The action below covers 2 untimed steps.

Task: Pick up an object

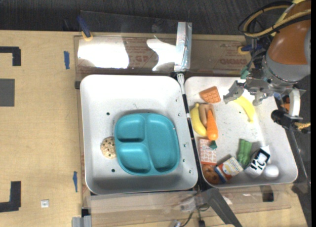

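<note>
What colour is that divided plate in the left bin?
Teal, a blue-green; the divided plate shows plainly in the camera view.

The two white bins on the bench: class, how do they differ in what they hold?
The left bin holds a teal divided tray and a cookie; the right bin holds many small items, among them a carrot and bananas. The gripper hangs over the right bin, not the left bin. Both are shallow and white.

The arm [291, 38] is cut off at the right edge — the small banana [246, 107] partly hidden beneath it
</note>
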Each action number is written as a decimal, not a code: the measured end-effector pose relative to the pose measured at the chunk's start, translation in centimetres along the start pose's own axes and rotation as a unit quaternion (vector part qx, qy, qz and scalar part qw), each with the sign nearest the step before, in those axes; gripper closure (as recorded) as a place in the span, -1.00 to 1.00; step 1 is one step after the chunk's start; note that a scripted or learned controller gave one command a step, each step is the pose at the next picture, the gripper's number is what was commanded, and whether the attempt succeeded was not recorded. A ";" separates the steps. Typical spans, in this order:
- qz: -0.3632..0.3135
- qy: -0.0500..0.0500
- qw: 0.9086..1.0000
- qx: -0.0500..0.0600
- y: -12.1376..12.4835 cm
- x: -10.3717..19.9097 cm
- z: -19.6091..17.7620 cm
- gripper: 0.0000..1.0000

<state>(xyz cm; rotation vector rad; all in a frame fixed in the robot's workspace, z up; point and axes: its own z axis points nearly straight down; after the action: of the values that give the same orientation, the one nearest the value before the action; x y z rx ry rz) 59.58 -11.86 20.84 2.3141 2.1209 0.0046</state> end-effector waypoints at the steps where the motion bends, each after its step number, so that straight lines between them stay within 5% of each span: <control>1: -0.033 0.000 0.999 0.006 5.1 -7.0 11.7 -1.00; 2: -0.077 0.011 0.997 0.013 7.8 -8.0 12.0 -1.00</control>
<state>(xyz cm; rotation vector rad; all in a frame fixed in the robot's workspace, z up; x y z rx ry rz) 66.74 -20.48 8.83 2.1668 2.3174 0.0033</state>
